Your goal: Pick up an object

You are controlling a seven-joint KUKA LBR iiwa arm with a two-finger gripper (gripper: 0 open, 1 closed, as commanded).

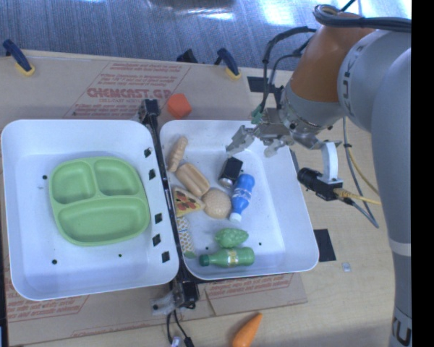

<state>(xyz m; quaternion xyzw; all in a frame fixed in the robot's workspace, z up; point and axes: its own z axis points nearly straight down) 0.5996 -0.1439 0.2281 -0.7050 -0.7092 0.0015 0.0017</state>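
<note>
Fingers [240,137] were spread wide, nothing between them, gripper [257,142] hovering over the right bin's [293,226] far end. Nearest candidate was the small black block [230,170], just beside the blue bottle [241,195], mid-bin. I judged it light, rigid, not fragile; I'd pinch across its short flat sides. Bottle looked slick and rounded, likelier to roll out.

A robotics lab: clamped cardboard [130,85] bench, white bins [14,215], cabled arm [362,56].
</note>
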